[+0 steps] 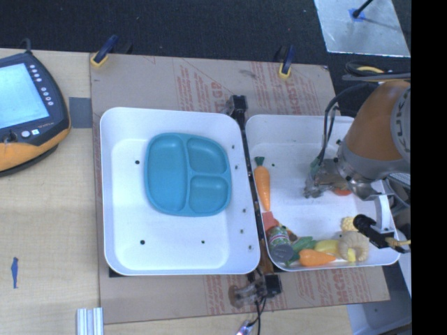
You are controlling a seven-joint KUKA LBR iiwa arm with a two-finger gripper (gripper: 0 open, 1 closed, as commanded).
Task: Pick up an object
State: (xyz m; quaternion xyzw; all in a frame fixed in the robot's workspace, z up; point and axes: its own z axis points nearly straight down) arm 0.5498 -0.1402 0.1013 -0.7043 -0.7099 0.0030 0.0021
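Observation:
My gripper hangs low over the right bin, near its right side, below the grey arm with the orange band. A small red object peeks out just right of the gripper. A toy carrot lies along the right bin's left wall. A small bottle, green pieces, an orange piece, a yellow piece and a corn-like toy crowd the bin's front edge.
The left bin holds a blue divided plate. A teach pendant lies at the far left of the bench. Clamps hold the cardboard at the back edge.

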